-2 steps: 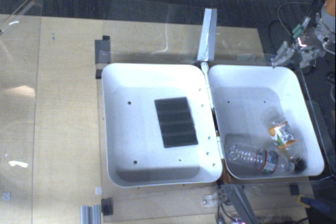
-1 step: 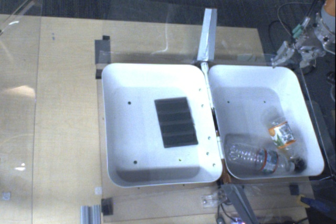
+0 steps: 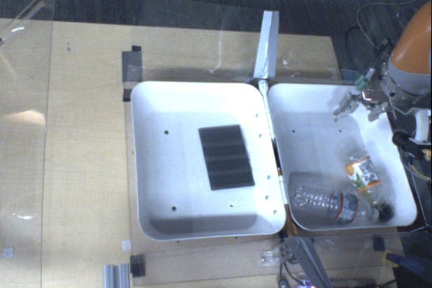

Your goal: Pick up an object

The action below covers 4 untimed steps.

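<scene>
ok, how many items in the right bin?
2 clearly: a clear plastic bottle lying along the near wall and a small orange packet just behind it. A dark bit near the corner may be another.

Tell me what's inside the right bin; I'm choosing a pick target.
The right bin holds a clear plastic bottle lying down and a small orange packet. A dark item by the bottle's end is unclear.
</scene>
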Each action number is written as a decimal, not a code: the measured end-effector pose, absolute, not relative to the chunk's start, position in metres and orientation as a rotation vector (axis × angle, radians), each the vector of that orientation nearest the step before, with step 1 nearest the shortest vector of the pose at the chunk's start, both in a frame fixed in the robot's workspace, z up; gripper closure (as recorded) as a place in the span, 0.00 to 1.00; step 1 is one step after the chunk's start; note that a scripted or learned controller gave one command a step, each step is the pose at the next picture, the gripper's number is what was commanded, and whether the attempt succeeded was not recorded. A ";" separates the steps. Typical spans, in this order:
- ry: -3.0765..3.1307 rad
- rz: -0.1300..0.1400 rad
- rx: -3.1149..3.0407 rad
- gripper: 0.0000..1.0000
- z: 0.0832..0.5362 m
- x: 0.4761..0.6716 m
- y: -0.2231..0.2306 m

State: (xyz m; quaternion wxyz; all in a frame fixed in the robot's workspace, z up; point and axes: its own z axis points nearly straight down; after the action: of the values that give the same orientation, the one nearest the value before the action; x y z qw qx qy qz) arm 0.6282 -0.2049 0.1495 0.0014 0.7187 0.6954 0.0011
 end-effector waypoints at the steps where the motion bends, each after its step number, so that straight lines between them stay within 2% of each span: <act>1: 2.378 0.004 2.048 0.00 0.116 0.577 -0.202; 2: 2.513 0.007 1.871 0.00 0.220 0.592 -0.205; 3: 2.690 0.008 1.595 0.00 0.090 0.553 -0.206; 4: 2.750 0.012 1.486 0.00 0.090 0.527 -0.204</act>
State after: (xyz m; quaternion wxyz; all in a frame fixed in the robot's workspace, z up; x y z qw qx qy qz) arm 0.5268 -0.2035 0.0901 0.0082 0.4754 0.8797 0.0039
